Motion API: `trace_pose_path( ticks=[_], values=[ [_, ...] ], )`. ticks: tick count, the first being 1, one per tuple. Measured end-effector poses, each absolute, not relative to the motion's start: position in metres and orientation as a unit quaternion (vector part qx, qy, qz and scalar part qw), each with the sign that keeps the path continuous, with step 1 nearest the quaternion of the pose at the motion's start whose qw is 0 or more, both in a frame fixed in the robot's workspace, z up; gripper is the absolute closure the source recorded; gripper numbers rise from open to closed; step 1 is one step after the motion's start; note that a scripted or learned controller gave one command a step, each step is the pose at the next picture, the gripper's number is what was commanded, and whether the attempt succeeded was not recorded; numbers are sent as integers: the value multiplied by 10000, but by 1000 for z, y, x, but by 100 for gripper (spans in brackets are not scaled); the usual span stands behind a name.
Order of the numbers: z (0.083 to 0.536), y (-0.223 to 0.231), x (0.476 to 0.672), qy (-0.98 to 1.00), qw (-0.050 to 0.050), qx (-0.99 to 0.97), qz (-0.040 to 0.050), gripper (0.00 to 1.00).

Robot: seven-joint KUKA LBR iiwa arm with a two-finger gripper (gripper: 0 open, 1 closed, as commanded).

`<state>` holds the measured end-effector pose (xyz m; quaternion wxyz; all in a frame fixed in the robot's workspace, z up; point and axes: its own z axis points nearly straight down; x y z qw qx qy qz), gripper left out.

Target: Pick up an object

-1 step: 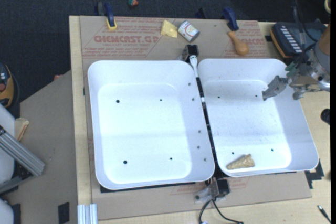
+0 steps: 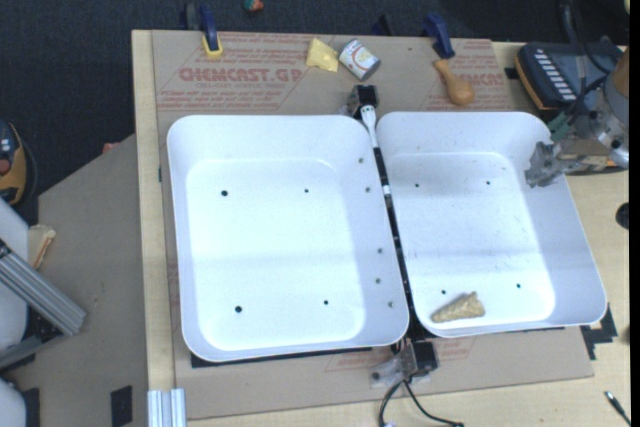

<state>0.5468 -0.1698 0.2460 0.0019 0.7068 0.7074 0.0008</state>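
Observation:
A small tan wedge-shaped object (image 2: 458, 307) lies near the front edge of the right bin (image 2: 560, 215). The gripper (image 2: 541, 166) hangs at the right bin's far right rim, well back and to the right of the tan object, with nothing visible between its fingers. The grey arm reaches in from the right edge of the view.
The left bin (image 2: 200, 215) sits beside the right one. Behind the bins on the board lie a yellow piece (image 2: 322, 56), a small white block (image 2: 358, 59) and a brown wooden-looking piece (image 2: 455, 83). Blue clamps (image 2: 209, 30) hold the board's back edge.

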Motion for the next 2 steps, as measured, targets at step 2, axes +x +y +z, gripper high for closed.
trace_pose_path(
  ticks=[2],
  values=[
    [301, -137, 550, 7097, -38, 7045, -5, 100]
  ],
)
